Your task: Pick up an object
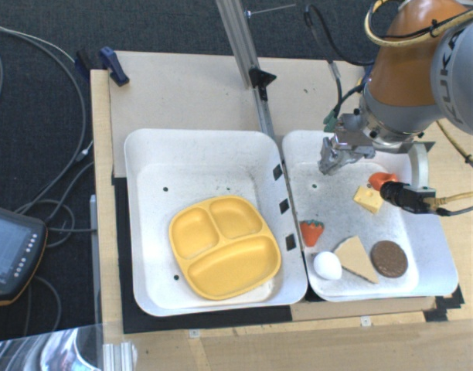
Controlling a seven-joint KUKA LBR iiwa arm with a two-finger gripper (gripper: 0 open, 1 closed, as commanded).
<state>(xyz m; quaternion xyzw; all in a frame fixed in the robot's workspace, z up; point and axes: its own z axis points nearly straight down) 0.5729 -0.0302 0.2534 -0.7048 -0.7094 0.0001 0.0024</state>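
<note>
Gripper [334,159] hangs over the right bin [447,263], upper part; whether its claw is apart or together cannot be told. Nearest candidate, the cheese [368,199], lies just right of and nearer the camera than it. Nothing is seen between the tips.

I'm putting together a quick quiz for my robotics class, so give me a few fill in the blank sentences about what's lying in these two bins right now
1. The yellow divided plate lies in the ____ bin.
2. The white egg sits just below the ____.
3. The round brown cookie rests in the ____ bin.
4. The pincer hangs above the right bin's ____ end.

Missing words: left; strawberry; right; far
</note>
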